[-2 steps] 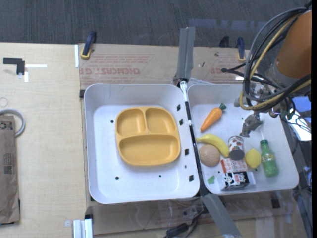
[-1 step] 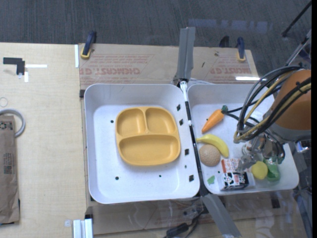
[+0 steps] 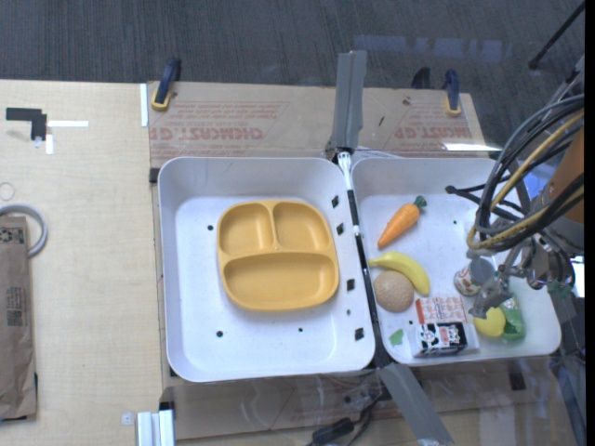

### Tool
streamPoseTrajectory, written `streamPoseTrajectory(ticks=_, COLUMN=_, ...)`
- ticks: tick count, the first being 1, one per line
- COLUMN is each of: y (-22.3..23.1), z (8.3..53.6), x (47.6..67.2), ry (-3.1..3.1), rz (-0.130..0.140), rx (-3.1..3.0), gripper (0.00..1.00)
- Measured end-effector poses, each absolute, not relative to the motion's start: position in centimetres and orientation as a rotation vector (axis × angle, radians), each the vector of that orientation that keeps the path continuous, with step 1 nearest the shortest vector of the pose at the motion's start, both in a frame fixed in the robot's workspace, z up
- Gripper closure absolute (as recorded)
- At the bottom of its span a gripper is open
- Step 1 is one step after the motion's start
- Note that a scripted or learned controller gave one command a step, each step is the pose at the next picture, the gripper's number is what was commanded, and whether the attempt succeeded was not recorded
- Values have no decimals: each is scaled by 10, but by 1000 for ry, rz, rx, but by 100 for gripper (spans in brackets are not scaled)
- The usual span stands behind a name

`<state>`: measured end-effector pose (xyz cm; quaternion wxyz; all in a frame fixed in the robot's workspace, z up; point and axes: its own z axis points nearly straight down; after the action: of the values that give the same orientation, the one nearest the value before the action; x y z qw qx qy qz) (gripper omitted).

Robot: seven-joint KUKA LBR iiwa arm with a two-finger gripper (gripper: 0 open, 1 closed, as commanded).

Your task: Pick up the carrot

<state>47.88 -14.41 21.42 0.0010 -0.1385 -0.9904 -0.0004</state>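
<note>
The orange carrot [image 3: 401,223] with a green top lies tilted in the upper left part of the right bin [image 3: 437,170]. My gripper [image 3: 483,291] hangs low over the bin's right side, well to the right of and below the carrot, just above a yellow lemon [image 3: 490,322]. The arm's cables and wrist reach in from the right edge.
A banana [image 3: 402,269], a round tan fruit [image 3: 393,292] and a small black-and-white carton [image 3: 440,331] lie in the right bin below the carrot. A green item [image 3: 513,326] sits beside the lemon. The left bin [image 3: 186,277] holds a yellow divided plate [image 3: 277,254].
</note>
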Motion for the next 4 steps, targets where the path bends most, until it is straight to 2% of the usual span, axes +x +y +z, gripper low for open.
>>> streamPoseTrajectory(ticks=1, y=-87, z=227, x=546, ry=-3138, rz=-1, rx=-123, gripper=0)
streamPoseTrajectory(ticks=2, y=-84, z=193, x=617, ry=-3141, rz=-1, rx=91, gripper=0)
streamPoseTrajectory(ticks=3, y=-99, z=102, x=645, ry=-3130, rz=-2, rx=271, gripper=0)
streamPoseTrajectory(ticks=4, y=-100, z=110, x=647, ry=-3135, rz=-4, rx=265, gripper=100)
